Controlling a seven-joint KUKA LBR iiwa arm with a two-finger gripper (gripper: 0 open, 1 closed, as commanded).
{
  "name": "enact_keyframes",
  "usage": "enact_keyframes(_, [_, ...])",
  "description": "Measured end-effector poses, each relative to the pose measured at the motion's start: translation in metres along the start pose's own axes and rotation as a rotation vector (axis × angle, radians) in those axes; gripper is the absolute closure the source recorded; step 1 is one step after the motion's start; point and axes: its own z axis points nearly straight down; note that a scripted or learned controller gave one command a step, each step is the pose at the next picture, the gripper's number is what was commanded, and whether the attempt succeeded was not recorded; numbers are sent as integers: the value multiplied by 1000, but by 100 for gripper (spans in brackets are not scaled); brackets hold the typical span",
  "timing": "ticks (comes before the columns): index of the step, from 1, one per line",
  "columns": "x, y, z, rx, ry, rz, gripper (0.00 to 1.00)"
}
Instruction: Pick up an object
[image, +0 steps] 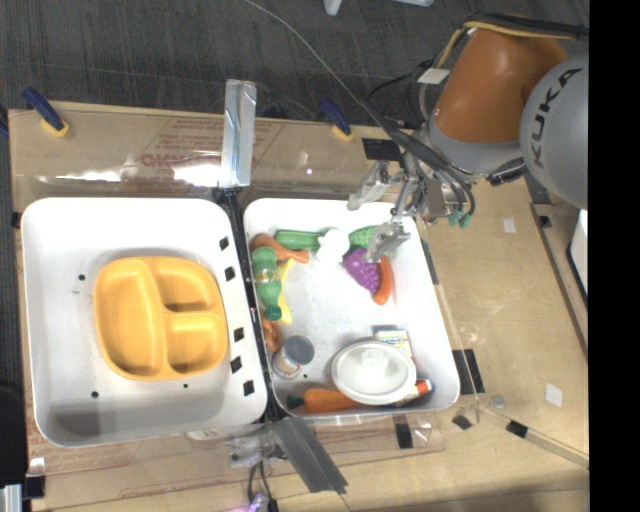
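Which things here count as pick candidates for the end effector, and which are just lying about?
In play:
- end effector, in the right bin
- purple grapes
- green vegetable
- orange carrot
- white bowl
- small tin

Lying about:
- yellow divided tray in the left bin
- blue clamps

The counter (500, 330) is a pale tan board with small pieces of black tape along its near edge. Two shallow white bins rest directly on it, side by side and touching along their inner walls: the left bin (40, 330) and the right bin (445, 330). Blue clamps (45, 112) grip its far edge, beside a strip of clear plastic sheet (160, 160).
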Motion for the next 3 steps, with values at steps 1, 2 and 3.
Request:
enact_keyframes(1, [4, -30, 142, 0, -9, -130, 0])
enact_keyframes(2, [45, -40, 165, -3, 1, -253, 0])
enact_keyframes(3, [57, 8, 165, -4, 3, -118, 0])
